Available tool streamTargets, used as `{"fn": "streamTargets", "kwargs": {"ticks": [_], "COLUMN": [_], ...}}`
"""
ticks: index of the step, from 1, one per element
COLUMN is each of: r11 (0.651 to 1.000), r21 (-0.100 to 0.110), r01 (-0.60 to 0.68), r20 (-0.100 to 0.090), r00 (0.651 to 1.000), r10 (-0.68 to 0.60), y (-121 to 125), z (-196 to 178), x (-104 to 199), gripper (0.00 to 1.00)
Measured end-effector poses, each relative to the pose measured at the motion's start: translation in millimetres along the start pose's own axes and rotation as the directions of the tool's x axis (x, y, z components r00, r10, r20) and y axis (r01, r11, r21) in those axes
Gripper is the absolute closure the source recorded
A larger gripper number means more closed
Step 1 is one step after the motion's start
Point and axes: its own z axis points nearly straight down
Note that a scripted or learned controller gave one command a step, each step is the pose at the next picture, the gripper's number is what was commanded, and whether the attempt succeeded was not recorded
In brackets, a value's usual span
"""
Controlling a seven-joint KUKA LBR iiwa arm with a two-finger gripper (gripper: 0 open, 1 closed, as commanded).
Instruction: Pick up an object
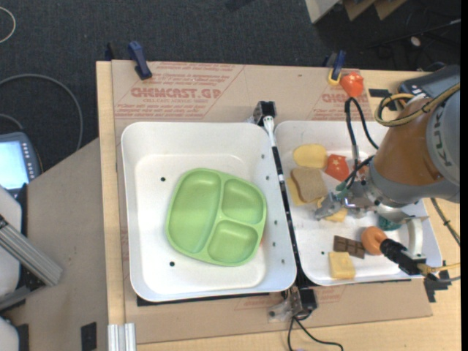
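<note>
1. Bench: two shallow white bins sit side by side on a brown board. The left bin [139,196] holds a light-green plastic plate [216,216] with three compartments, lying flat near its centre.

2. Right bin [311,265]: holds a scatter of small toy food pieces:
   - a pale-yellow rounded piece [309,155] near the far wall;
   - a red-orange block [336,167] just beside it, to the right;
   - a tan, bread-like slab [309,184] nearer the dividing wall, lying on a yellow piece;
   - a dark-brown rectangular bar [349,246] towards the near wall;
   - a pale-yellow cube [341,265] just in front of the bar;
   - an orange rounded piece [374,240] to the right of the bar, close to it.

3. Arm: the grey arm with its orange band [406,152] reaches in from the right and stands over the right bin.

4. Gripper [338,205]: low in the middle of the right bin, just right of the tan slab, among small greyish and yellow shapes too blurred to identify. Finger spacing cannot be told — nor whether anything lies between them.

5. An orange ball [352,83] rests on the board beyond the right bin, beside a clamp.
</note>
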Motion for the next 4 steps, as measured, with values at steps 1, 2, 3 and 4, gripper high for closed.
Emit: {"fn": "streamTargets", "kwargs": {"ticks": [1,2,3,4], "r11": [1.000,1.000,1.000,1.000], "r21": [-0.001,-0.015,0.013,0.005], "r01": [-0.002,0.004,-0.004,-0.005], "r20": [0.000,-0.002,-0.002,0.000], "r00": [1.000,1.000,1.000,1.000], "r10": [0.002,-0.005,0.004,0.005], "y": [-1,-43,-47,-47], "z": [-10,-212,-115,2], "x": [0,45,10,-46], "gripper": [1.00,1.00,1.00,1.00]}}
